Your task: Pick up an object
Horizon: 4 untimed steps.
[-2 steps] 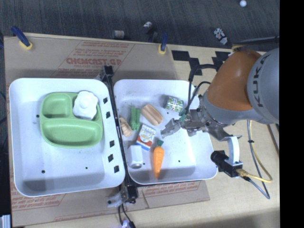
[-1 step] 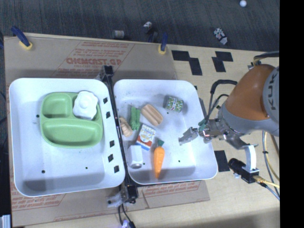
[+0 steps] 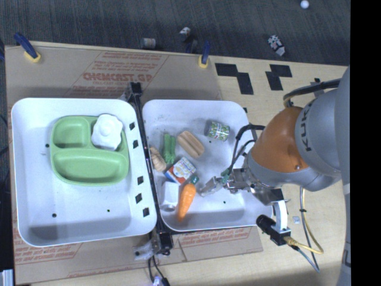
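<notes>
The toy carrot [image 3: 186, 200] lies in the right bin [image 3: 156, 119] near its front edge, tilted, beside a small white block [image 3: 171, 192]. Behind it sit a red-and-white packet [image 3: 181, 170], a green pod [image 3: 169, 148], a tan bread roll [image 3: 190, 143], a pale shell-like piece [image 3: 157, 158] and a small green can [image 3: 217, 130]. The end effector [image 3: 209, 187] is low in the same bin, just right of the carrot; how wide it stands cannot be told, nor whether it grips anything. The left bin [image 3: 30, 159] holds a green divided tray [image 3: 89, 165] with a white lump [image 3: 108, 130] in one compartment. Both bins rest on the desk [image 3: 178, 76].
</notes>
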{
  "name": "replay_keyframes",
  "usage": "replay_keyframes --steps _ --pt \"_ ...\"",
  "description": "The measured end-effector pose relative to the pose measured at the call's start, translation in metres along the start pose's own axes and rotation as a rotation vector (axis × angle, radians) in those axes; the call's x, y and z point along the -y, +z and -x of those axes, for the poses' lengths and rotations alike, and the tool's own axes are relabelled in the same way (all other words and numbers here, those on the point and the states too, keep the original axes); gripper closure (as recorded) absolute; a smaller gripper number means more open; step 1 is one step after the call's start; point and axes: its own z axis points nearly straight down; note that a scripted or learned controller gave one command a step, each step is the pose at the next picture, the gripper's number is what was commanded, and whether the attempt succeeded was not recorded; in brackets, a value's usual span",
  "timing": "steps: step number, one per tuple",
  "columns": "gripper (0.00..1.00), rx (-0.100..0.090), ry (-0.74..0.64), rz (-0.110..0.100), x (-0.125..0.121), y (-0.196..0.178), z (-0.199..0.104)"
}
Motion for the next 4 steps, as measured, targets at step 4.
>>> replay_keyframes --steps 4 --pt "1.00 0.002 -0.001 0.002 -0.001 -0.124 0.001"
